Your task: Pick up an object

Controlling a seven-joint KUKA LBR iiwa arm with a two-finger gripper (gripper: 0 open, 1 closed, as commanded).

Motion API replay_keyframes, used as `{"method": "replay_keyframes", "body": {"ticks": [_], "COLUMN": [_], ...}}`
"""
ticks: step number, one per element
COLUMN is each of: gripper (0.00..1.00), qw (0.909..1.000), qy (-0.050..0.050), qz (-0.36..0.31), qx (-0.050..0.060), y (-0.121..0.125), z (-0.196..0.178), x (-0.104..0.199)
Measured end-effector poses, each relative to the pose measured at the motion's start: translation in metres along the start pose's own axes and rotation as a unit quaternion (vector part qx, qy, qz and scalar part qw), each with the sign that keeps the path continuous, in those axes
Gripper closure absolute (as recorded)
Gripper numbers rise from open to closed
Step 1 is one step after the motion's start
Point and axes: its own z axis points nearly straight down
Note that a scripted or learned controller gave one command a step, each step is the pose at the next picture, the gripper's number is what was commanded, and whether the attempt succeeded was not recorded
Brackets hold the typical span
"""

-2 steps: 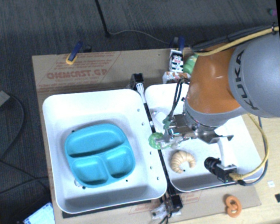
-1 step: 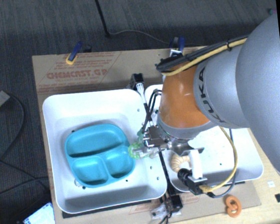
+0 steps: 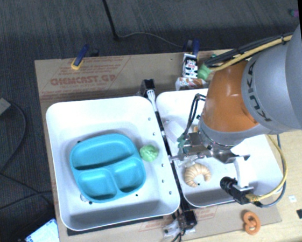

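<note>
A croissant [image 3: 197, 174] is lying in the right bin [image 3: 266, 178], near its front-left corner, just below the claw [image 3: 197, 151], which is hanging over it (the wrist is hiding its state, so I cannot tell it). The pastry is looking light and curved, probably a smooth toy; pinching across its thick middle is likely holding best, since the tapered ends are apt to slip.

Two white bins [image 3: 63, 155] are seen on a tan board printed with faded red lettering. A sky-blue tray [image 3: 108, 167] is held in the left one, a pale green lump [image 3: 149, 152] beside it. A beige, ridged croissant [image 3: 196, 174] (browner at its folds) is seen right of centre. The arm [image 3: 266, 88] is grey, banded orange.
</note>
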Motion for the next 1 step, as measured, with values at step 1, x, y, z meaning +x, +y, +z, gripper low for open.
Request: {"method": "replay_keyframes", "body": {"ticks": [1], "gripper": [1.00], "qw": [1.0000], "qy": [0.001], "qz": [-0.001], "qx": [0.000], "y": [-0.0004], "z": [0.0003], "x": [0.0253]}}
